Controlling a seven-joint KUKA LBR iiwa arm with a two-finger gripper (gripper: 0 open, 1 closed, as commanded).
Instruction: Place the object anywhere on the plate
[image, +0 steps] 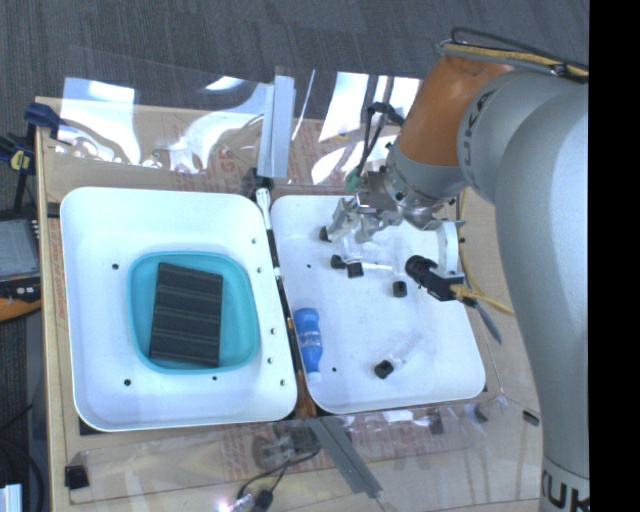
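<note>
The dark ribbed rectangular block (186, 314) is already lying on the square light-blue plate (240, 345). The gripper (350, 225) is hovering right of that plate; its grip cannot be told. Placement looks done; retreating seems next.

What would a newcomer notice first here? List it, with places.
First, the big grey arm with its orange band, reaching in from the right over the right bin. Next, the blue plate in the left bin, with a dark ribbed block lying on it. Then the blue bottle at the right bin's left edge.
</note>
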